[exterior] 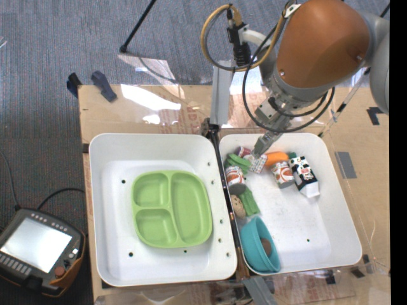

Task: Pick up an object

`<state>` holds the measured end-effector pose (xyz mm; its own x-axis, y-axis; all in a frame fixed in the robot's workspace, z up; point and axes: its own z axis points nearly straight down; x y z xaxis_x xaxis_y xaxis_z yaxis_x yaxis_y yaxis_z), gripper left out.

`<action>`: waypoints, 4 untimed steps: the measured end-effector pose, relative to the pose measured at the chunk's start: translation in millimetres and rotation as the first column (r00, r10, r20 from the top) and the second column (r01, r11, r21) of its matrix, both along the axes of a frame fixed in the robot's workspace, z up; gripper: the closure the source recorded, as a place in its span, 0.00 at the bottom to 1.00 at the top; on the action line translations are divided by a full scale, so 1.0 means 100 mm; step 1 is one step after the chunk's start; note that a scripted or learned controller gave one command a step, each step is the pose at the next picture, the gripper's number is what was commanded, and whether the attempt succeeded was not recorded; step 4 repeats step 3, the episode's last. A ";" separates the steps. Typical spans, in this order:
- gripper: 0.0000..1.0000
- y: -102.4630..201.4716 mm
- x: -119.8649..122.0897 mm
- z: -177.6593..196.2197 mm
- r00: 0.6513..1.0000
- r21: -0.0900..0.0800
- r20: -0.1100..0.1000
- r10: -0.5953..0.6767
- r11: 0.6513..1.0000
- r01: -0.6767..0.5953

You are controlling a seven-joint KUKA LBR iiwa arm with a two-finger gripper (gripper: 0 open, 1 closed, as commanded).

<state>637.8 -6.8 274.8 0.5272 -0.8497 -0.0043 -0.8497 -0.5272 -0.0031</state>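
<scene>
A divided plate (172, 208) lies in the left bin (102, 234), while the right bin (337, 234) holds small items clustered along its upper left and a bowl (257, 245) at its lower left corner.

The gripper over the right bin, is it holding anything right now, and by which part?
It cannot be told. The gripper is down among the small items at the back of the right bin, beside the orange piece, but no item shows between its fingers.
</scene>
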 end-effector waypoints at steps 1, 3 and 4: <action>1.00 0.39 -0.69 -0.27 0.998 0.000 -0.006 -0.069 0.998 0.069; 1.00 0.43 -0.19 0.11 0.995 0.000 0.002 0.103 0.995 -0.103; 1.00 0.43 -0.19 0.11 0.995 0.000 0.002 0.103 0.995 -0.103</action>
